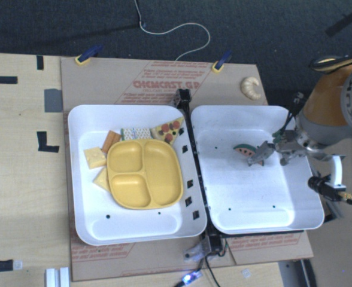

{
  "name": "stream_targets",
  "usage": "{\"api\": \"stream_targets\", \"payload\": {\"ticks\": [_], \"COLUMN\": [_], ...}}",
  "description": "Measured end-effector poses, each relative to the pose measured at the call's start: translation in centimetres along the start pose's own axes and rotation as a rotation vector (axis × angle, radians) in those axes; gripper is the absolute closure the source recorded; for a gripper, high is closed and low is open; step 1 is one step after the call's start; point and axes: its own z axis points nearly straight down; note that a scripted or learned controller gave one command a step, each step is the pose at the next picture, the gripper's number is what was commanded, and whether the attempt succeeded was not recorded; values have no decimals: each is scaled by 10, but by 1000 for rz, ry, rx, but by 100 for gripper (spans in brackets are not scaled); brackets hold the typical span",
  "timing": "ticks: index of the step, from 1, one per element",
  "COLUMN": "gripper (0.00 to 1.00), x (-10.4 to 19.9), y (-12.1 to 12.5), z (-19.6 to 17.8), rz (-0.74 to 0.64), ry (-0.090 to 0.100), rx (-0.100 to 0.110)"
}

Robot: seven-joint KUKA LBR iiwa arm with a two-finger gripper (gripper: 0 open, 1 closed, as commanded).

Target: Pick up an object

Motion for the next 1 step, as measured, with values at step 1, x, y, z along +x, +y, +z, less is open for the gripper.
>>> {"api": "stream_targets", "payload": {"ticks": [1], "gripper": [0], "x": [2], "y": [-1], "z": [54], "rz": [0], "ry": [0], "rx": [1]}}
